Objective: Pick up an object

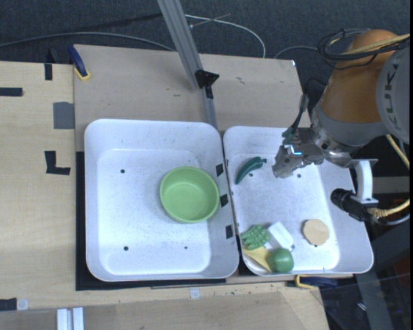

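Gripper (287, 168) hangs low over the right bin (344, 249), just right of a green pepper (248, 168), likely its target. I cannot tell its state. 1 bowl (188, 194) sits in the left bin (107, 184).

Pale wooden bench (27, 205) under even light; dark carpet (69, 9) behind, crossed by thin cables (227, 25).

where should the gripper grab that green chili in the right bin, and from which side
Probably across the middle of the chili, coming straight down from above. It lies flat on the floor of the right bin, long and thin, running from lower left to upper right, so closing across its narrow width should suit it. It sits close to the bin's left wall, which leaves little room for a sideways approach. The gripper is just to its right.
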You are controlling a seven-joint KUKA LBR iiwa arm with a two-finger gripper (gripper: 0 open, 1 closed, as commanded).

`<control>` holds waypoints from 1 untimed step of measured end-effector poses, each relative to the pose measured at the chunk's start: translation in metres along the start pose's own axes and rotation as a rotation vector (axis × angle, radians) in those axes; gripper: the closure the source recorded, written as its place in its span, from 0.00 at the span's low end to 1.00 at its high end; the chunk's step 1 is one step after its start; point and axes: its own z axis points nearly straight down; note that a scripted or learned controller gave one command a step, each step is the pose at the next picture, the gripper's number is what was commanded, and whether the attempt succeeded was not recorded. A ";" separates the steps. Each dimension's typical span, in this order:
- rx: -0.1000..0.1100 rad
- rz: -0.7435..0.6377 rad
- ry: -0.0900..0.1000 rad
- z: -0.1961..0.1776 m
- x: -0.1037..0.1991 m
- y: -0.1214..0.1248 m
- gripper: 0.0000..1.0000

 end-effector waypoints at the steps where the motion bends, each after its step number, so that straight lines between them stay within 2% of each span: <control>1: 0.001 0.000 -0.001 0.001 0.055 -0.009 1.00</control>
